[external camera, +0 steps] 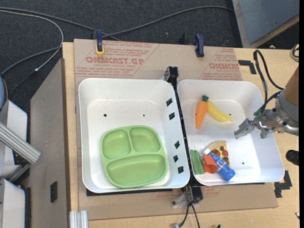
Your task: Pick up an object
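Note:
The right bin (266, 151) holds several toys. An orange carrot (201, 114) lies next to a yellow banana (219, 113) near the back. Toward the front sit a pizza slice (219, 151), a green stick (195, 160), a red block (209, 164) and a blue bottle (224, 168), packed close together. My gripper (251, 128) hangs over the right side of this bin, right of the banana and above the bare floor. It is open and nothing sits between its fingers.
A green divided plate (135, 155) lies in the front of the left bin (90, 127). A black divider with clips (176, 127) runs between the bins. Clamps (99, 41) hold the cardboard at the back edge.

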Robot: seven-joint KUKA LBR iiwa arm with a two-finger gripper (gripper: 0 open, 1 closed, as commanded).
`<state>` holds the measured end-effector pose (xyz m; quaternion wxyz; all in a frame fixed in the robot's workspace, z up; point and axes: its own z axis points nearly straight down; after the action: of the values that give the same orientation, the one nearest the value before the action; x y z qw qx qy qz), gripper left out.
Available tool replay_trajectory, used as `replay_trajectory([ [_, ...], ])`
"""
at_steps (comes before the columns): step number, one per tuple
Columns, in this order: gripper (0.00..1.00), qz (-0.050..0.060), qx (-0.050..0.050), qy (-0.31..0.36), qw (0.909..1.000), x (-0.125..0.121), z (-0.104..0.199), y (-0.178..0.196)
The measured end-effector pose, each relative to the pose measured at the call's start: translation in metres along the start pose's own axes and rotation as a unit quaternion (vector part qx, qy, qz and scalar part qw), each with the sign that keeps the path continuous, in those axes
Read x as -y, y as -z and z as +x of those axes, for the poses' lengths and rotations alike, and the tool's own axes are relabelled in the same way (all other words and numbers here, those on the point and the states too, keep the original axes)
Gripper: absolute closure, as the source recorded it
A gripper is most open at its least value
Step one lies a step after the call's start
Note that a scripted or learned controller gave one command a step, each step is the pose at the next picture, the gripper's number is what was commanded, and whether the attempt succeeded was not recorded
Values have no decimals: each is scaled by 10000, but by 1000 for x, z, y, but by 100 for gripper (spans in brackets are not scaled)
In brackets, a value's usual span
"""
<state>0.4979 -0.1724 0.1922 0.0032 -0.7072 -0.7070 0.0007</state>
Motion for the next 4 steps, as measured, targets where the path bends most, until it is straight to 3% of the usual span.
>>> replay_trajectory([
  [2, 0, -45, 14, -7, 10000, -1, -4, -106],
  [3, 100, -73, 27, -8, 10000, -2, -4, -93],
  [4, 100, -57, 29, 6, 10000, -4, -12, -32],
])
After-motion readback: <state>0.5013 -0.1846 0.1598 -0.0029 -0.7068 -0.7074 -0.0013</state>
